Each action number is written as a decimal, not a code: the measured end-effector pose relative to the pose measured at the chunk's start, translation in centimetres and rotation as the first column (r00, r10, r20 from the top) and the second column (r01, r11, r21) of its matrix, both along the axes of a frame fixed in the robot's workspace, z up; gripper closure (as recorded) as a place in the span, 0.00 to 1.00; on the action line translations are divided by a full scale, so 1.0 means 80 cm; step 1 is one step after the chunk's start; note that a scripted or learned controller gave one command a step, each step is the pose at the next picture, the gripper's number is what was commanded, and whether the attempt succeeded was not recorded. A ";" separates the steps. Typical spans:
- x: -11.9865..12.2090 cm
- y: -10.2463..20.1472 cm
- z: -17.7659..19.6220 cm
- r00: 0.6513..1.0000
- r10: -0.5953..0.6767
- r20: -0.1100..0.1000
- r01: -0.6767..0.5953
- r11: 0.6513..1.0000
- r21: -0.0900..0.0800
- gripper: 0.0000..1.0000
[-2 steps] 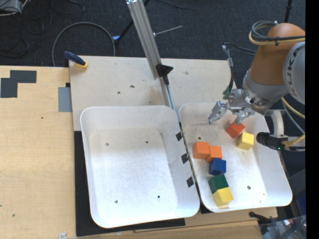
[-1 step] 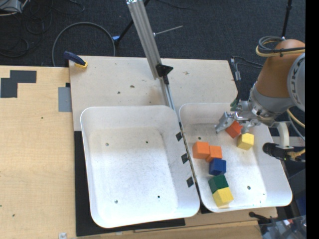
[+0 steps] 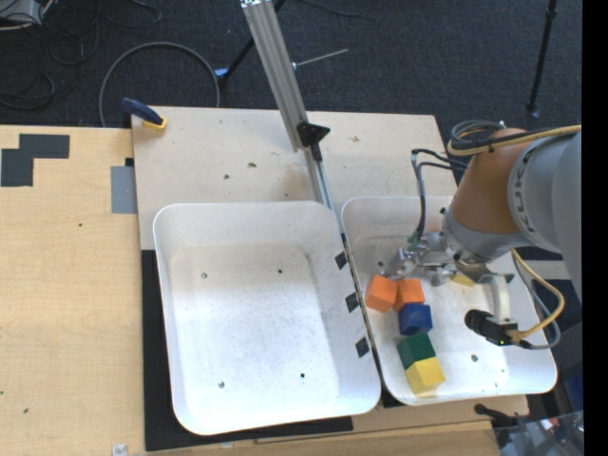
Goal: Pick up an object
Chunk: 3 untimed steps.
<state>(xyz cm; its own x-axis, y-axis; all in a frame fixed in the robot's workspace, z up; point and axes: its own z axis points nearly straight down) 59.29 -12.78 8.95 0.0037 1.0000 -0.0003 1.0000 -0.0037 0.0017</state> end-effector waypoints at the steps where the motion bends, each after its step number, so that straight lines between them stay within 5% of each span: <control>1: -0.098 0.023 0.005 1.000 0.003 0.004 -0.003 1.000 -0.002 0.00; 2: -0.097 0.021 0.017 1.000 -0.002 0.004 0.002 1.000 0.001 1.00; 3: -0.089 -0.042 0.005 1.000 0.003 0.001 -0.003 1.000 0.002 1.00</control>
